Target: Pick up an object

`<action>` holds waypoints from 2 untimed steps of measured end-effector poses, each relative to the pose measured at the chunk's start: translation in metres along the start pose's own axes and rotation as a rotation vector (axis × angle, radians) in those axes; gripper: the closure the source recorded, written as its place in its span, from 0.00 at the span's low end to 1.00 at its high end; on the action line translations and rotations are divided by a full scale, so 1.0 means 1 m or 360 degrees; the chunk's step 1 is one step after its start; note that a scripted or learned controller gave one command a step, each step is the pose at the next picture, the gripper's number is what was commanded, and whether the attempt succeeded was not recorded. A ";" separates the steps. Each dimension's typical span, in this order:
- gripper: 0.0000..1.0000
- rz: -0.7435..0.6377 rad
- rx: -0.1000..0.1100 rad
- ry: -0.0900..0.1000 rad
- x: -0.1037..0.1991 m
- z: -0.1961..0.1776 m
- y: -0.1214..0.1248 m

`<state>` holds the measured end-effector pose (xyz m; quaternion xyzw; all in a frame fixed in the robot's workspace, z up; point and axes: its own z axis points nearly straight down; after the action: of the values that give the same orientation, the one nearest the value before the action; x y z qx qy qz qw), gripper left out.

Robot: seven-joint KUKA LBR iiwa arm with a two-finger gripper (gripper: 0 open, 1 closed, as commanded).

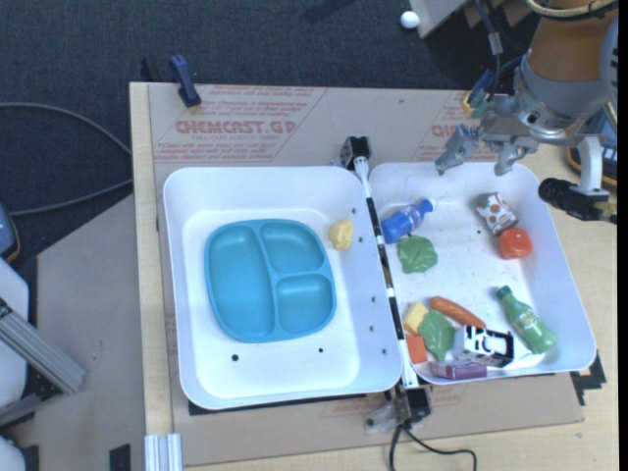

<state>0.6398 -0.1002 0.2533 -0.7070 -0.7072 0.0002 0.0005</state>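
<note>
**Crowded near corner, open gripper at the far rim**

Nearest the camera, the right bin packs a carrot, a green bottle, a yellow block and a black-and-white pack close together; a grasp there would likely nudge neighbours or pinch 2 things at once. Mid-bin, the green toy, blue bottle, tomato and small carton lie apart, safer targets. In the left bin, a blue plate sits beside a yellow piece. Farthest, the gripper hangs over the right bin's rim, jaws spread, holding nothing; descending here risks striking the wall.
</note>
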 end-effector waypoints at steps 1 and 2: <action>0.00 -0.0001 0.0001 0.0000 0.047 0.069 -0.024; 0.00 0.0002 0.0001 0.0001 0.053 0.067 -0.084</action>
<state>0.5557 -0.0470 0.1865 -0.7074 -0.7068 0.0003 0.0010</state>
